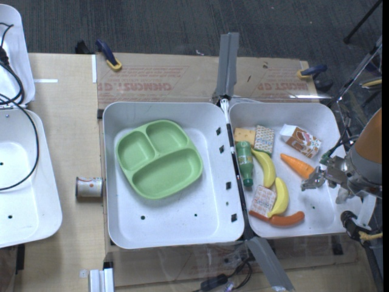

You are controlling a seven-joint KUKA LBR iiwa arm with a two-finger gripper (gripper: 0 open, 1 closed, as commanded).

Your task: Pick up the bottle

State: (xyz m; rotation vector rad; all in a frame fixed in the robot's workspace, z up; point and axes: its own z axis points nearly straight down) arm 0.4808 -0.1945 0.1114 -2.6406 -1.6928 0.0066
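A green bottle (244, 163) with a white label lies lengthwise along the left wall of the right bin (325, 115), cap end toward the front. It rests beside a yellow banana (265, 166). My gripper (317, 180) hangs low at the right side of that bin, just past the tip of an orange carrot (296, 164). It is well to the right of the bottle and apart from it. Nothing shows in its grasp.
The right bin also holds a second banana (281, 198), a red sausage (287, 219), two patterned packets (264, 139), a yellow block (244, 135) and a small carton (302, 142). A green divided plate (159, 159) lies in the left bin (115, 224). A small can (89, 187) rests on the bench.
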